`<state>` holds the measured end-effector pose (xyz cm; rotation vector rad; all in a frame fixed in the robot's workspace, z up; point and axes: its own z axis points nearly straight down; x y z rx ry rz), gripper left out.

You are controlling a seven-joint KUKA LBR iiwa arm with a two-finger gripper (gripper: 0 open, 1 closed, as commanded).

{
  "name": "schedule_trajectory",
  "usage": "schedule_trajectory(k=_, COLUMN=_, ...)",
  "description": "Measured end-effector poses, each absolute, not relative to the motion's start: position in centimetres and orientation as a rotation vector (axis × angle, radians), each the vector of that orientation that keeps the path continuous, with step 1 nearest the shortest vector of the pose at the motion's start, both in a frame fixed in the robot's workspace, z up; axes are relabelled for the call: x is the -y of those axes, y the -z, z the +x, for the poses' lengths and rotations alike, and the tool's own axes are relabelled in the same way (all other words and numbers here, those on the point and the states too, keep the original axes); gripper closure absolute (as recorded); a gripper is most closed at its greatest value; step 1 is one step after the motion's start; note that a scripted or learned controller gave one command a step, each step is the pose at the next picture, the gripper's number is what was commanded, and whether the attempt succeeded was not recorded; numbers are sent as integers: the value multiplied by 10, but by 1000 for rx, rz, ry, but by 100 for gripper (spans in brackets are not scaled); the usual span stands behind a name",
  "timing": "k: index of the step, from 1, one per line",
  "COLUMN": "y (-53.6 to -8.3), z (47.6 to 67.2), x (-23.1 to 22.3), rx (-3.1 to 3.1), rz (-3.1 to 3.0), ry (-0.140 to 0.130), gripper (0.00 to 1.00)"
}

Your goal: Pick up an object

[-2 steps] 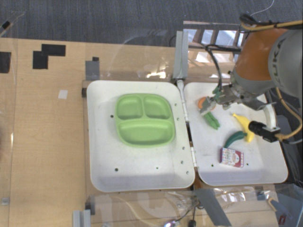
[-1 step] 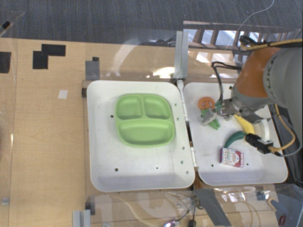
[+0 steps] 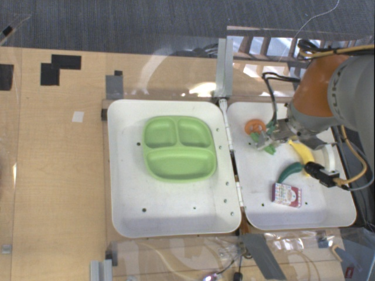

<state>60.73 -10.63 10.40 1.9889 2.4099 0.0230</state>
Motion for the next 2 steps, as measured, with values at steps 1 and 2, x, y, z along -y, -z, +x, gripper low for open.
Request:
schedule_trajectory(k=1, y=-116, z=609, x=105, rx=-2410, rz=1982, ry=-28, gripper=100)
schedule_trajectory(k=2, y=-194, z=631, x=49, rx=-2293, rz=2141, ry=-6, gripper=100)
